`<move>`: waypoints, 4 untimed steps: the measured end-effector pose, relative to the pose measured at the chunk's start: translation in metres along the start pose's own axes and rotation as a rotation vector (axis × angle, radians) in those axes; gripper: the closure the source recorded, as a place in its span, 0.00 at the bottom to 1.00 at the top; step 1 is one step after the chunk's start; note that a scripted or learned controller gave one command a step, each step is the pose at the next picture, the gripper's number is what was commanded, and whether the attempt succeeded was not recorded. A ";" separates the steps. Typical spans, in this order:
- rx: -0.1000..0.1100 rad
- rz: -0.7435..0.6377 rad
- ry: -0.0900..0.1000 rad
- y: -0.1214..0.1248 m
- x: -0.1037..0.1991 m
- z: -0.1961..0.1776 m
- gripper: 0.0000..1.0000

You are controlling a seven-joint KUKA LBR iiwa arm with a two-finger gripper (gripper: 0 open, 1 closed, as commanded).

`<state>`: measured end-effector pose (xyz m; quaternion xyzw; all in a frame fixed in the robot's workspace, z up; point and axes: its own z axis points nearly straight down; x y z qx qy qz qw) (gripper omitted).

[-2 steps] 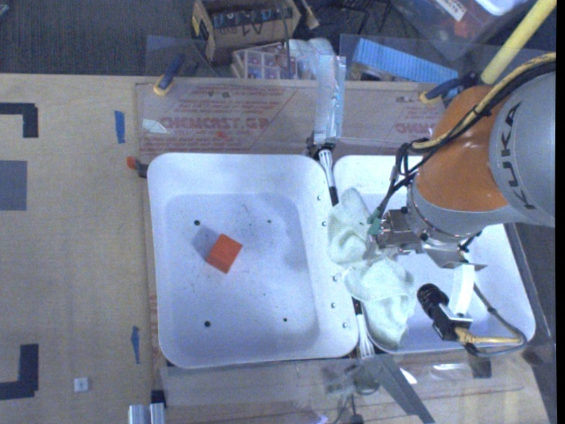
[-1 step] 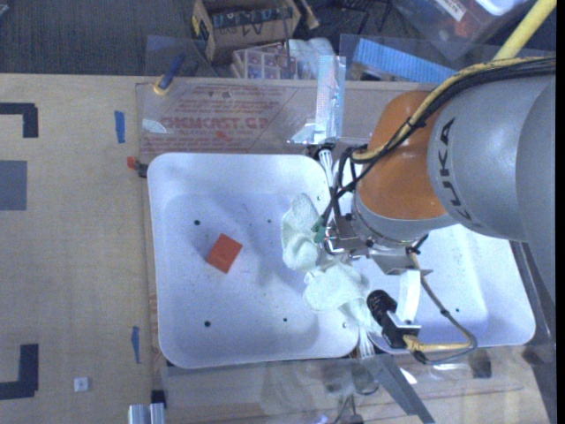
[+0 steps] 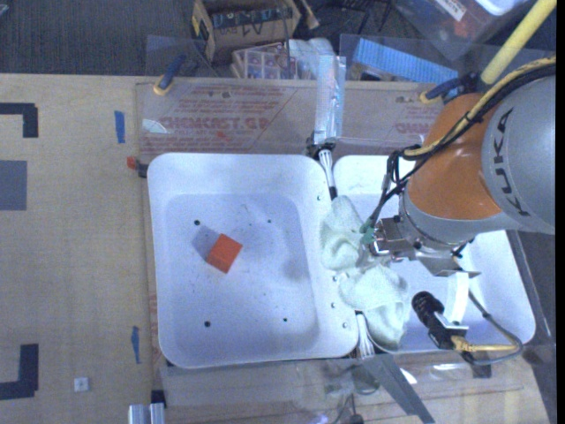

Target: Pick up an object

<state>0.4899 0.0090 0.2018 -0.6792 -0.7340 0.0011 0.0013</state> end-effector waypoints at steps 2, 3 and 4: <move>0.001 0.070 0.000 0.008 0.021 -0.030 1.00; 0.002 -0.027 0.000 0.007 0.056 -0.007 1.00; -0.003 -0.240 -0.001 -0.014 -0.044 0.013 1.00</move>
